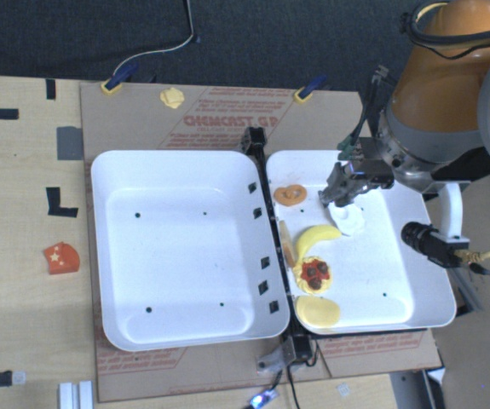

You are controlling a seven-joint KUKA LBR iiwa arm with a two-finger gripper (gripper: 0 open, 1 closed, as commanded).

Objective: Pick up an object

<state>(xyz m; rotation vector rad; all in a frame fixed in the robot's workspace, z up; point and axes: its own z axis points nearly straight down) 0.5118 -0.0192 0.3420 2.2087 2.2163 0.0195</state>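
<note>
So from where I'm sitting, the end effector (340,196) is parked low over the right bin (398,313), in its upper middle. I honestly can't tell how it's set or whether it has anything, it's just a dark lump from this angle.

Taking the end effector as my landmark: a small white object (349,221) sits just below it, basically touching or nearly so. That looks like the closest pick. The banana (314,238) lies a bit further down and to the left, its long axis running diagonally from lower left up to the right. A round orange piece (291,196) is off to the left at about the same level.

My guess is the white thing's the target, almost straight under, slightly toward the near side.
</note>
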